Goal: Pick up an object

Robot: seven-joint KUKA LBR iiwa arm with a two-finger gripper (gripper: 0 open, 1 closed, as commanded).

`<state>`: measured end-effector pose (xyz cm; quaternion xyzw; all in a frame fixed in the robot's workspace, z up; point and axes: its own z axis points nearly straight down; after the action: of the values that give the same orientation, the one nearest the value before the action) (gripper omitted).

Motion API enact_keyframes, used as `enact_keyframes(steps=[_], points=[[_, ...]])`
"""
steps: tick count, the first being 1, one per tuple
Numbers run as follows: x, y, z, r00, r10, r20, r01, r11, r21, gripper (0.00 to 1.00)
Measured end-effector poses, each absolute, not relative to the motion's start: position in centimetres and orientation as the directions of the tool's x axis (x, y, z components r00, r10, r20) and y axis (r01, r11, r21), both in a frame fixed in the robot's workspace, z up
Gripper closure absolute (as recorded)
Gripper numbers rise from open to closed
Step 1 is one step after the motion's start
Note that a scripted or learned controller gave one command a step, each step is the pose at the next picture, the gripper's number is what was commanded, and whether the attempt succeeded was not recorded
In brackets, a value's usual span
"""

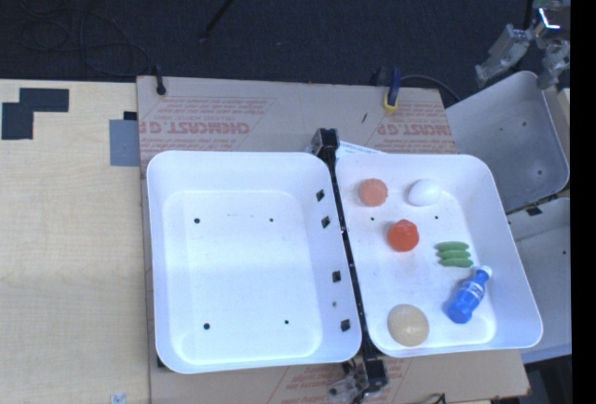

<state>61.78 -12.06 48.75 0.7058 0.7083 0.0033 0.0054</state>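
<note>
Two white bins sit side by side on a cardboard sheet (279,118) atop the bench. The left bin (172,207) shows bare white floor with a few small dark dots. The right bin (503,216) holds six things: a peach ball (373,192) and a white egg (425,193) near the far wall, a red ball (403,235) in the middle, green pods (454,253) to its right, a blue bottle (467,295) lying tilted toward the near right corner, and a tan ball (408,324) by the near wall — all apart from each other. The gripper (545,16) hangs at the top right, well away from the bins — whether it is spread or pressed together cannot be told.
</note>
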Motion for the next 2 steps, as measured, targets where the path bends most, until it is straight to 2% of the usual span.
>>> enact_keyframes(steps=[1, 2], points=[[60.9, -18.1, 54.1, 0.004, 1.0, -0.004, 1.0, -0.004, 0.004, 0.0], [61.3, -21.5, 51.5, 0.002, 1.0, 0.0, 1.0, -0.002, -0.005, 0.0]])
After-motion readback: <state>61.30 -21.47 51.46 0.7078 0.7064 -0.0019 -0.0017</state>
